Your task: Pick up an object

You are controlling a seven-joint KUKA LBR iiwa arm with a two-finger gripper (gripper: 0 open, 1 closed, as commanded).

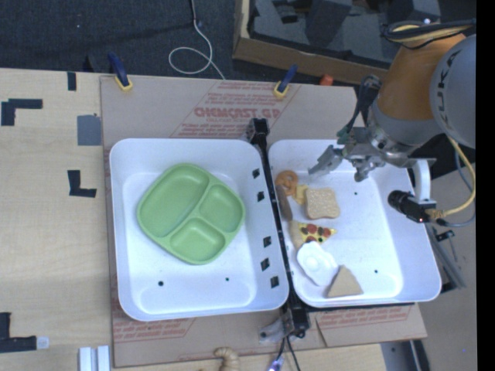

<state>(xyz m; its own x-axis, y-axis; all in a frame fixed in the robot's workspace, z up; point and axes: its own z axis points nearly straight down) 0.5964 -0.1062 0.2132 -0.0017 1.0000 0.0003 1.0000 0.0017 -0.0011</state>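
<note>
Camera view, down at a slant over both bins. End effector hanging above the back part of the right bin, two grey fingers splayed wide apart, one reaching toward the bins' shared edge, the other pointing down toward the bin floor. Nothing between them; open air over white plastic. Grey arm with orange band coming in from the right behind it.

Just below and in front of the end effector: slice of toast, lying flat, apart from the fingertips. Beside the toast, toward the divider: small orange ring-shaped piece, and next to it a thin brownish stick-like item, too small to identify. Nearer the front: small red-and-yellow piece like a pizza slice, then a white rounded object, then a tan wedge by the front wall. All candidates for picking, all resting on the floor of the right bin, none lifted.

Left bin: green divided plate with three compartments, lying roughly in the middle.

Both bins side by side on a sheet of brown cardboard, held at its back edge by two blue-and-yellow clamps, the sheet itself on a light wooden worktop. White cable looped on dark floor beyond the worktop's back edge.
</note>
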